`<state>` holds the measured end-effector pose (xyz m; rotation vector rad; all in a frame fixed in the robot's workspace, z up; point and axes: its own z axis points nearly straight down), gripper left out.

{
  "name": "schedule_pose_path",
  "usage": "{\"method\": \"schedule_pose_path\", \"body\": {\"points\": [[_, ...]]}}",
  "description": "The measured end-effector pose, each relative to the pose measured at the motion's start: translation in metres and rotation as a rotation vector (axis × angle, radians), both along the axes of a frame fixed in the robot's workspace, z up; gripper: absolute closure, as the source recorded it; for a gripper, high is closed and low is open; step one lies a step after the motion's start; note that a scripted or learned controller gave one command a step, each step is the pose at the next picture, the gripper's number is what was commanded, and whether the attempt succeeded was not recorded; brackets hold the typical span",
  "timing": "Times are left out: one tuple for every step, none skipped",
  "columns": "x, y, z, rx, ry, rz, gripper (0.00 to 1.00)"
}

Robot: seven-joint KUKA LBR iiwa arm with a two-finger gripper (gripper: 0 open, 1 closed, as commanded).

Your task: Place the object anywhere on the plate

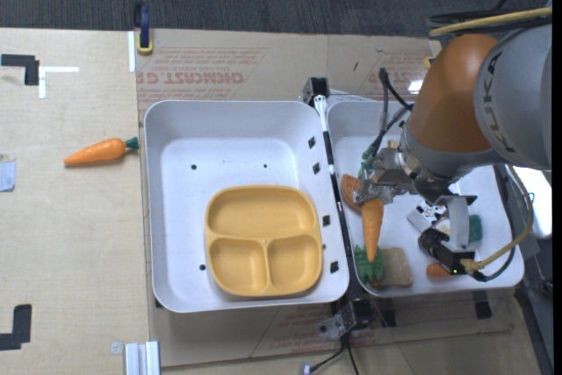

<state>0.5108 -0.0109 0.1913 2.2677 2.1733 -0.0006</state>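
The arm's grey and orange wrist reached in from three o'clock and hung over the right bin. The gripper sat at the nine o'clock side of that wrist, low over the bin's left part, and its fingers appeared clamped on the thick top of a carrot, though the wrist's shadow and cabling made the grip hard to read for certain. The carrot hung with its narrow tip pointing to six o'clock, toward a green leafy piece and a tan, bread-like item lying at the bin's near edge. Another orange piece showed just at nine o'clock of the gripper.

The yellow divided plate lay in the left bin, toward its six o'clock end, well apart from the carrot and separated from it by the two bins' adjoining walls. A second carrot lay on the bench at nine o'clock of the left bin.
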Motion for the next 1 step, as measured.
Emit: {"method": "schedule_pose_path", "body": {"points": [[0.0000,-0.0001,0.0000,0.000,0.000,0.000,0.00]]}}
